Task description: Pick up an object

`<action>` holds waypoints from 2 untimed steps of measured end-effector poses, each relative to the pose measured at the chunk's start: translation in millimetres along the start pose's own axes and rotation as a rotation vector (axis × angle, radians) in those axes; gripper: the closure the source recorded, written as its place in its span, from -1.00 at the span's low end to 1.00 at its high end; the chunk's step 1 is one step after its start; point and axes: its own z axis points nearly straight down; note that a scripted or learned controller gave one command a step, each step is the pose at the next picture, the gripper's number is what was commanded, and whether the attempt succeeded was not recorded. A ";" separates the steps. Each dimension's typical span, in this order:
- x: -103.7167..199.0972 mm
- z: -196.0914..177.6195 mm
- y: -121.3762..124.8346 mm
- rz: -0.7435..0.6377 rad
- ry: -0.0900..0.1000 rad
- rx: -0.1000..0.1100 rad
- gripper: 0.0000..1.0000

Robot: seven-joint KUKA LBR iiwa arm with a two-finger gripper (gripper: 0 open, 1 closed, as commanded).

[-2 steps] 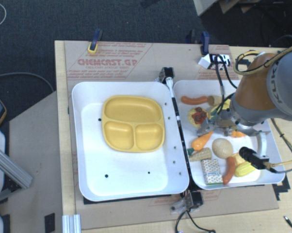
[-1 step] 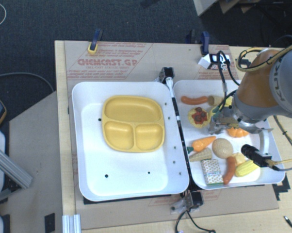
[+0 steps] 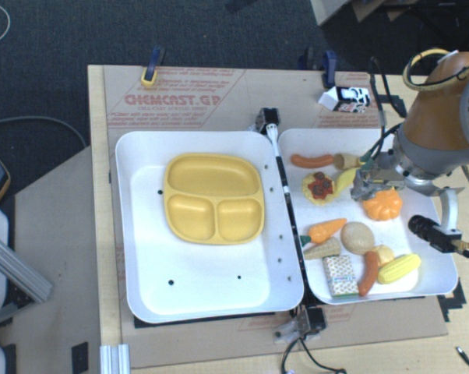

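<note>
The counter, a brown board, carries two shallow white bins side by side. The left bin holds a yellow divided plate, set toward its 12 o'clock side. The right bin holds a crowd of toy food. The arm comes in from 3 o'clock, and its gripper hangs low over the right bin's upper middle; whether it is released or clenched cannot be told from here. Just at the gripper's 4 o'clock lies an orange pumpkin. At 9 o'clock of the gripper sits a small pizza slice, with a sausage at its 12 o'clock. Lower in the bin lie a carrot, a potato, a corn cob and a small box.
</note>
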 end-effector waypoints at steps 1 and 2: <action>-3.7 -57.9 -7.1 0.000 0.000 0.000 1.00; -3.7 -68.1 -6.0 -0.001 0.001 0.003 1.00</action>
